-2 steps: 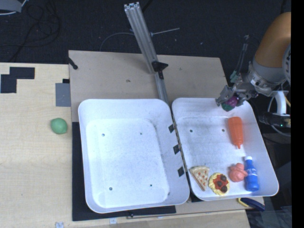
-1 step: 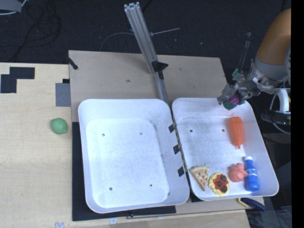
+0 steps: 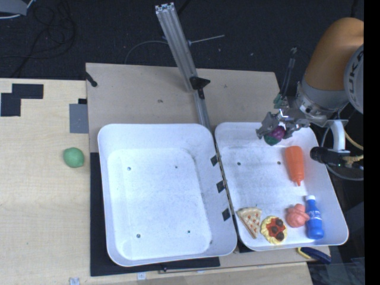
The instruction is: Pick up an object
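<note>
- Fingers of the grey two-finger gripper point(image 3: 275, 130) sit over the top corner of the right-hand shallow white bin point(image 3: 255, 165), with a small round purple-and-green object point(image 3: 274, 136) right at their tips; it looks pinched between them, so I judge them closed on it.
- Step in hand, by my reading, is the grasp itself or the very start of the lift: the small round object is still low, close to the bin's floor near the rim.
- Next move calls for a straight rise, clear of the bin wall, without loosening the pinch; a round thing held at the tips could slip.
- Further out in the same bin lie an orange carrot-shaped toy point(image 3: 294, 164) just below the gripper, then a pink lump point(image 3: 295, 215), a blue bottle point(image 3: 313, 218), a toy pizza slice point(image 3: 251, 219) and a round red-and-yellow toy point(image 3: 274, 229) along the near edge.
- Left-hand white bin point(image 3: 154, 195) sits alongside, and a green ball point(image 3: 73, 157) rests on the counter point(image 3: 35, 189) well apart.
</note>
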